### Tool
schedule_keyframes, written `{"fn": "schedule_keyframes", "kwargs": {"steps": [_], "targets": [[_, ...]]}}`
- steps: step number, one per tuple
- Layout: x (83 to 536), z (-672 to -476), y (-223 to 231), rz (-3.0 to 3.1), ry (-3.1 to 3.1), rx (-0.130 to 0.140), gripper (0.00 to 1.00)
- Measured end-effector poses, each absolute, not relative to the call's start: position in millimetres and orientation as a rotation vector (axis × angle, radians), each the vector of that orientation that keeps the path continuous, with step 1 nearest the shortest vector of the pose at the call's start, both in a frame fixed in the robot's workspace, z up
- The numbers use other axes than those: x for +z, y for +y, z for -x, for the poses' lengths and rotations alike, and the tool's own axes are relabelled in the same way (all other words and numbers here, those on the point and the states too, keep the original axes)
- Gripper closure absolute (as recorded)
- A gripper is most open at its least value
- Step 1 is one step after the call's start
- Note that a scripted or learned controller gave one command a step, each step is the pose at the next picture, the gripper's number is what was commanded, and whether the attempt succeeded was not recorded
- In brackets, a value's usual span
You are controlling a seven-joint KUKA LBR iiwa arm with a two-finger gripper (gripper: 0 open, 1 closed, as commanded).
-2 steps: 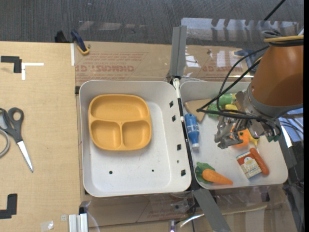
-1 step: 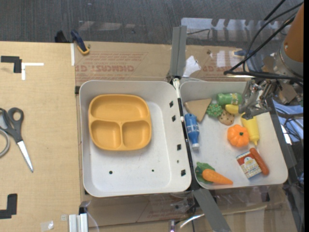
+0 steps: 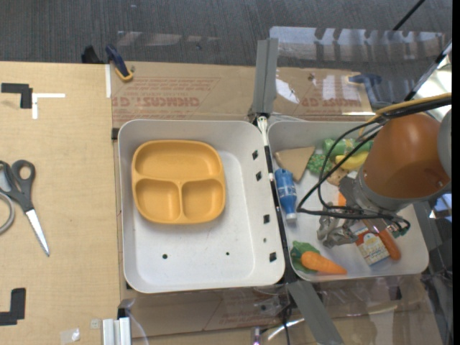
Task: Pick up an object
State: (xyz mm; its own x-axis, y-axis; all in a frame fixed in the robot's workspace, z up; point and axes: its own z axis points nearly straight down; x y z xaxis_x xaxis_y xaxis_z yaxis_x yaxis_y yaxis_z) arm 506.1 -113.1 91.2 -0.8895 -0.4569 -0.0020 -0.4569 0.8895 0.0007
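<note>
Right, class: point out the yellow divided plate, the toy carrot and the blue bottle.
yellow divided plate (image 3: 178, 180), camera view, ridge between compartments.
toy carrot (image 3: 323, 264), camera view, orange body.
blue bottle (image 3: 286, 192), camera view, mid-body.

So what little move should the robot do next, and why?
Probably lower a little and close on something. The gripper hangs low in the right bin, among the toys: a carrot in front of it and a small carton beside it. I can't see anything between its fingers.
</note>
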Motion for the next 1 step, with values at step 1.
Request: {"fn": "schedule_keyframes", "kwargs": {"steps": [1], "targets": [[217.9,-522.2,-194.4,1.414,2.801,0.003,1.0]]}}
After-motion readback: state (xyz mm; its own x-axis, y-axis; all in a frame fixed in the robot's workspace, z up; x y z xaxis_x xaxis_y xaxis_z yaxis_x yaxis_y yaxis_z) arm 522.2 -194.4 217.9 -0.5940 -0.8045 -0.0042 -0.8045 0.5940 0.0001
